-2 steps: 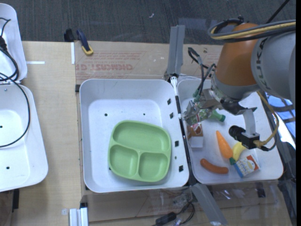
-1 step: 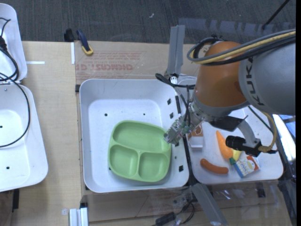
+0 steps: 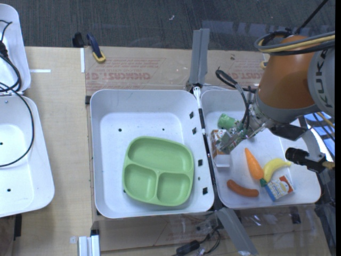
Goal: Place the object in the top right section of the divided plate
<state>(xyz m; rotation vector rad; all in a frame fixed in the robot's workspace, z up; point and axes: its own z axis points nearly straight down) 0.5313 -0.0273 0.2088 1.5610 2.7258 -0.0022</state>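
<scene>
The gripper [image 3: 230, 141] hung low in the right white bin [image 3: 309, 196] over a small brown-and-white packet [image 3: 219, 143]; whether its jaws clenched anything could not be told. The green divided plastic plate [image 3: 159, 170] lay in the left white bin [image 3: 106, 143].

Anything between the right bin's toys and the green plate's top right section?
Only the two bins' adjoining walls lie between. The divided plate sits in the left bin, and nothing rests in its sections. The hand is down among the right bin's items, beside the carrot.
</scene>
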